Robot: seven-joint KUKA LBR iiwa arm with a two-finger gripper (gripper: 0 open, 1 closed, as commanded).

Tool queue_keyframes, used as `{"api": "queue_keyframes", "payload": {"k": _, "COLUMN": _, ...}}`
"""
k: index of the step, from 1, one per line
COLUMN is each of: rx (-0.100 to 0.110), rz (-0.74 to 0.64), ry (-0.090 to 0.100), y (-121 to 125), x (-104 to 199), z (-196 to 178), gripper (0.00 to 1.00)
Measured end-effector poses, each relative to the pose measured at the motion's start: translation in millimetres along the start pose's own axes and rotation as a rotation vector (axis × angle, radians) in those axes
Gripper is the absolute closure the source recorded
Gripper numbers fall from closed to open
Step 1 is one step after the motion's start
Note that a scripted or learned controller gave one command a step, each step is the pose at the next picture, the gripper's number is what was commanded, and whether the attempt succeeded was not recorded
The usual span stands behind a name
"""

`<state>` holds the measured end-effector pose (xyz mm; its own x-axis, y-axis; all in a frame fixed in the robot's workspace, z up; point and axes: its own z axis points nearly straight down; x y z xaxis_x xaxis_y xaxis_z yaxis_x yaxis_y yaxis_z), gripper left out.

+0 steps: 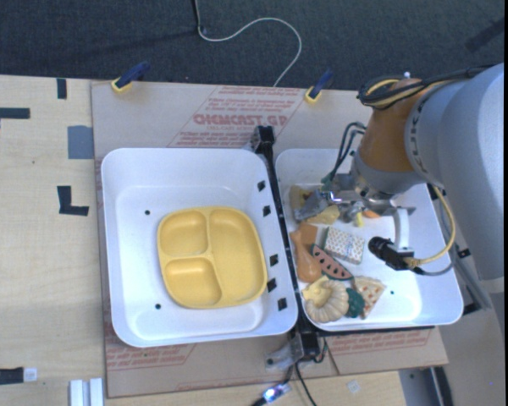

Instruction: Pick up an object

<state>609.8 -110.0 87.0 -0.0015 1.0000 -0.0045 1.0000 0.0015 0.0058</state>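
The right bin (432, 299) holds a heap of toy food: a speckled white block (345, 244), a watermelon slice (332, 263), an orange piece (306, 252), a beige ruffled item (322, 299), a green piece (355, 301) and yellow pieces (309, 201). My gripper (343, 201) hangs low over the upper part of that heap, close above the yellow pieces. The wrist hides its fingertips, and nothing shows between them.
The left bin (127, 227) contains a yellow divided plate (210, 256). A black divider (275, 218) separates the two bins. The arm's grey body and orange band (389, 134) cover the right bin's upper right. A cable (432, 256) loops over the right bin.
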Motion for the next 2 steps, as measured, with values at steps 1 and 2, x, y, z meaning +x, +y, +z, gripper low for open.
{"api": "queue_keyframes", "payload": {"k": 1, "rx": 0.001, "rz": -0.002, "ry": 0.003, "y": 0, "x": 2, "z": -10, "gripper": 1.0}}
{"api": "queue_keyframes", "payload": {"k": 2, "rx": 0.004, "rz": 0.001, "ry": 0.005, "y": -7, "x": -3, "z": -57, "gripper": 1.0}}
